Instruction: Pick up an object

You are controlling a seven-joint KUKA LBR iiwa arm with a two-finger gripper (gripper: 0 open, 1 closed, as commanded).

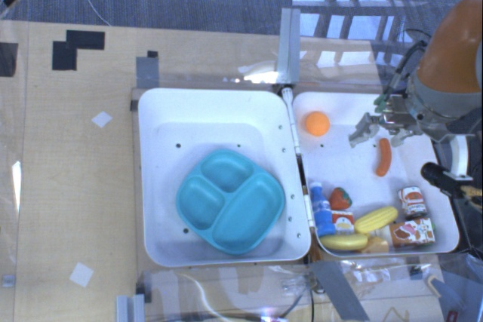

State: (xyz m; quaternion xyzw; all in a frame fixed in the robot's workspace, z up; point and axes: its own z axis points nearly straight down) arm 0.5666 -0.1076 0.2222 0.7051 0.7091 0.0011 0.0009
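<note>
Likely target: the sausage [384, 157], lying apart from its neighbours in the right of the frame, inside the right bin [332, 162], so easy to reach.
Jaws: the gripper [383, 128] hangs just above the sausage's upper end, spread wide and grasping nothing.
Orange ball [316, 124]: left of the gripper, loose on bare floor.
Crowded corner: bananas [375, 219], cans [413, 201] and a bottle [321, 211] packed along the lower wall.
Left bin [158, 132]: holds a blue divided plate [230, 200].
</note>
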